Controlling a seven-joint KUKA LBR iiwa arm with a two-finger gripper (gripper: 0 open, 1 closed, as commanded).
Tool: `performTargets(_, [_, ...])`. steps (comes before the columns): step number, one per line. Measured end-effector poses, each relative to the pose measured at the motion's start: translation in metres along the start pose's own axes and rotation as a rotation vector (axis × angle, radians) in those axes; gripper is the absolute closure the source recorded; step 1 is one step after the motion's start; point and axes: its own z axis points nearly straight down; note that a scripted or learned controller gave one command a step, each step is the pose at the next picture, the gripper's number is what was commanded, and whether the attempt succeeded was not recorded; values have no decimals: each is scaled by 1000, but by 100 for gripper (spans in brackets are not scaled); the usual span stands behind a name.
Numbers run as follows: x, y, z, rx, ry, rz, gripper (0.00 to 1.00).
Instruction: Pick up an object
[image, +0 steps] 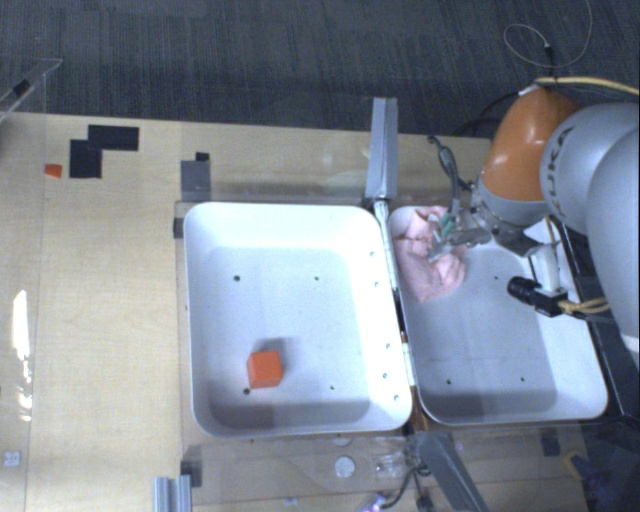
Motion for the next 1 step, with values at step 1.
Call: performTargets(1, [41,36,-79,19,5,-87,100])
